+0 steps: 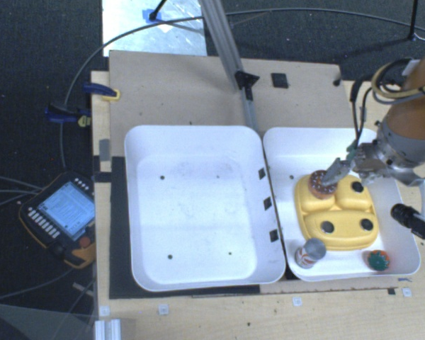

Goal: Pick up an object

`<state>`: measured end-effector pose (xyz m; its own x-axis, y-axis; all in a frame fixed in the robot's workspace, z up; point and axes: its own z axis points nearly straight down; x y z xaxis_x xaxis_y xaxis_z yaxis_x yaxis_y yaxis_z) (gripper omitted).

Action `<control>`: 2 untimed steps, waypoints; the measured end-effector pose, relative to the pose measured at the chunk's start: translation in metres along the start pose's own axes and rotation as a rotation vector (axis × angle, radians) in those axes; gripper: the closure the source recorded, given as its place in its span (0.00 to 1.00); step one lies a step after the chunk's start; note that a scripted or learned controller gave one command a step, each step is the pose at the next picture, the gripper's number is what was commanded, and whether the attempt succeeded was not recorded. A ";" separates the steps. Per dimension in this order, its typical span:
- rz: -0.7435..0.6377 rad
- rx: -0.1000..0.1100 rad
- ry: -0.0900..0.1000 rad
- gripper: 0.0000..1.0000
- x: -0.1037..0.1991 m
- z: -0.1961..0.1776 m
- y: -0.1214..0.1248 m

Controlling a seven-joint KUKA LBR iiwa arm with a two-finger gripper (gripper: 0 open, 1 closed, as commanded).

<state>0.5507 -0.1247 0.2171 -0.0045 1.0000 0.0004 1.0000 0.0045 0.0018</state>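
Brown cardboard surface (198, 91), two shallow white bins. Right white bin (283, 154): gripper (331, 178) low over small round brown-and-pink object (319, 183) atop yellow moulded plastic block (336, 214). Gripper state: cannot tell. Likely risk: sliding off curved plastic, missed grasp.

Table (198, 91) fills centre of frame, two bins on it side by side. Left bin (138, 261) mid-frame. Right bin (283, 154) touching it, toward right edge. In right bin: moulded tray (338, 225) at middle; round object (319, 183) on tray's upper left corner; small cylinder (311, 253) just below tray's lower left; ball (378, 260) at bin's lower right corner. Arm (411, 122) enters from right, gripper (331, 177) at round object. Handheld pendant (60, 214) on floor, left of table. Clamps (85, 101) at table's upper left edge.
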 end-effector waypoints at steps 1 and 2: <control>0.003 0.004 0.000 0.00 -0.005 0.061 -0.004; -0.002 -0.002 0.011 0.00 0.005 0.117 0.000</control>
<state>0.5504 -0.1199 0.1002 -0.0063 0.9999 0.0118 1.0000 0.0062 0.0042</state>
